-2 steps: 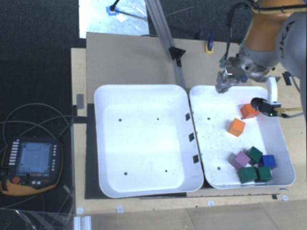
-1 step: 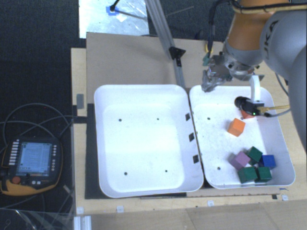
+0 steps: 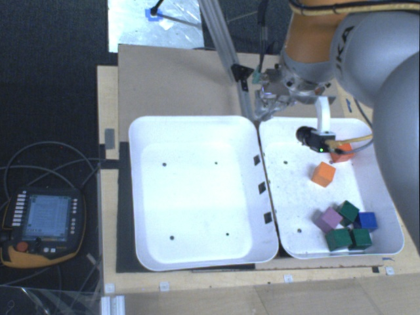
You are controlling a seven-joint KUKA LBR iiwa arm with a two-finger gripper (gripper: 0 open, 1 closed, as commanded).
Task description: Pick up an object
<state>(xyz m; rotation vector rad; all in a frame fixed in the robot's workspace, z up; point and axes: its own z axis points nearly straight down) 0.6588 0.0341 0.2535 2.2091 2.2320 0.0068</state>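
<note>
Five o'clock from grey two-finger gripper (image 3: pixel 264 107) to small orange cube (image 3: pixel 323 174), well apart; cannot tell whether clenched or released.

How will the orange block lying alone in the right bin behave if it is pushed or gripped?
The orange block looks flat-sided, so it would likely slide, not roll. It seems rigid, so it would probably keep its shape when gripped.
</note>
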